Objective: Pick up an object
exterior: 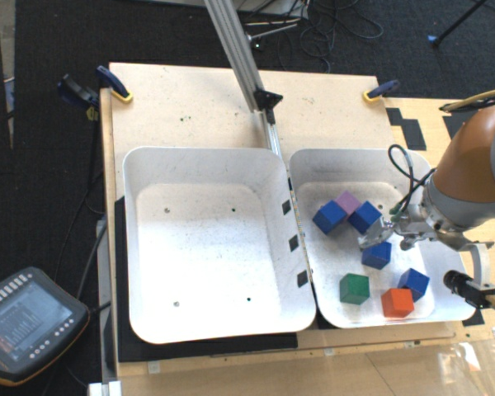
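At the right of the frame, the gripper (379, 239) is seen low over a blue cube (377, 255) in the middle of the right bin (307, 172); whether it is spread or pinched cannot be told. The cube is judged light, rigid and smooth-faced, best taken across two opposite flat sides. It is small, solid blue, slightly tilted. Two more blue cubes (347, 215) and a purple cube (347, 201) are grouped up-left; a green cube (355, 288) and orange cube (398, 302) lie below.

Single fixed camera above bench (231, 89), slanted downward, taking in both white bins (132, 172); arm (470, 172) enters right.
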`<state>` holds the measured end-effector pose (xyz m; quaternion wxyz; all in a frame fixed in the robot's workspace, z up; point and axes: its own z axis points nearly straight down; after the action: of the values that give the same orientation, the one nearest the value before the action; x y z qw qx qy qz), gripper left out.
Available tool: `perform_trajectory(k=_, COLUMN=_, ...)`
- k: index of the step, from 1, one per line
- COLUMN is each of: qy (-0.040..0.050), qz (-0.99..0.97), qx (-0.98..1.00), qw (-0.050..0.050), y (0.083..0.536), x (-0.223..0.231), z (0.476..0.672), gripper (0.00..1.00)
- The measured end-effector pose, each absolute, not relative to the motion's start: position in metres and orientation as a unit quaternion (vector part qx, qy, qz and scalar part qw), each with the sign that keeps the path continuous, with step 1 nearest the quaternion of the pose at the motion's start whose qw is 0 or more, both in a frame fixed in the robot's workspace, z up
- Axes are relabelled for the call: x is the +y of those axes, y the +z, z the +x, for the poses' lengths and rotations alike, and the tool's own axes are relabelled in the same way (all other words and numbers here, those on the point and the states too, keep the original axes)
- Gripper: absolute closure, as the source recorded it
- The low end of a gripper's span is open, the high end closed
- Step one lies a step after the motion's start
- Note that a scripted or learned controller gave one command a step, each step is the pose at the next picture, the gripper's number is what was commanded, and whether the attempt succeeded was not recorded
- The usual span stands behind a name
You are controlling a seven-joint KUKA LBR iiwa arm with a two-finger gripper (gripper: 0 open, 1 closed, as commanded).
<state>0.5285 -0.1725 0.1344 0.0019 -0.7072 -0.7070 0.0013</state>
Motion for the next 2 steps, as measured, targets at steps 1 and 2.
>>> perform_trajectory(k=1, qy=-0.0003, qz=-0.707, qx=-0.707, qw=-0.001, y=0.147, x=-0.173, z=0.53, gripper=1.0)
perform_trajectory(k=2, qy=-0.0017, qz=-0.706, qx=-0.708, qw=-0.003, y=0.199, x=-0.162, z=0.533, gripper=1.0)
